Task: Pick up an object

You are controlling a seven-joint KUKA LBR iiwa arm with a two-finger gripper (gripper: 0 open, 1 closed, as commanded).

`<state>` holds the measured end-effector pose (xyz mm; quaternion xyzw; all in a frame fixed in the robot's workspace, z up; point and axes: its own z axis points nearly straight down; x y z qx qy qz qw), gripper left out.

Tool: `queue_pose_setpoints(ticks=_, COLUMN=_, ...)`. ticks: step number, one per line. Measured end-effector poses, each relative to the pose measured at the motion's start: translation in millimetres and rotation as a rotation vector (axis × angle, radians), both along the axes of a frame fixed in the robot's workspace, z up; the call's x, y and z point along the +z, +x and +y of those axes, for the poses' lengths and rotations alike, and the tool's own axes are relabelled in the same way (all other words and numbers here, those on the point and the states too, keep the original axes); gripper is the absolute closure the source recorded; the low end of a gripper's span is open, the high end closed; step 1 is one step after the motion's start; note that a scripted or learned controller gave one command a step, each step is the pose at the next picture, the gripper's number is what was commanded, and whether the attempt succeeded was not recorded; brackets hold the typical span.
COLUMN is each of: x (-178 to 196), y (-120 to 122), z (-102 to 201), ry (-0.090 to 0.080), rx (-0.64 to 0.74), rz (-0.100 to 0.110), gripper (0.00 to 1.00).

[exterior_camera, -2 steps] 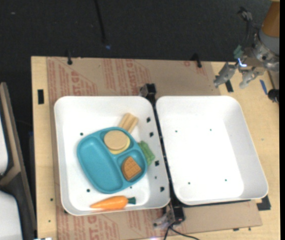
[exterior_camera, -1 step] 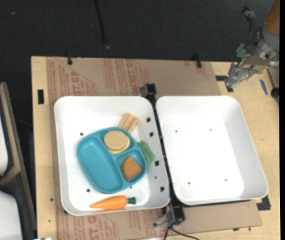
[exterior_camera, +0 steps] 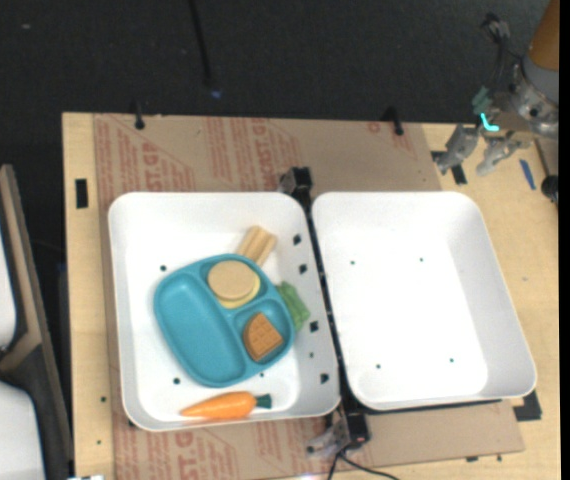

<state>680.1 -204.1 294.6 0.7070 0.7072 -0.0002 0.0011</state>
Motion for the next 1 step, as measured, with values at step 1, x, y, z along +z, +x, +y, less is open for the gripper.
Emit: queue_pose_setpoints(ticks=1, x=-5.4, y=8.6, z=-20.4, ry=0.000, rx=-0.002, rz=0.001, gripper=0.00)
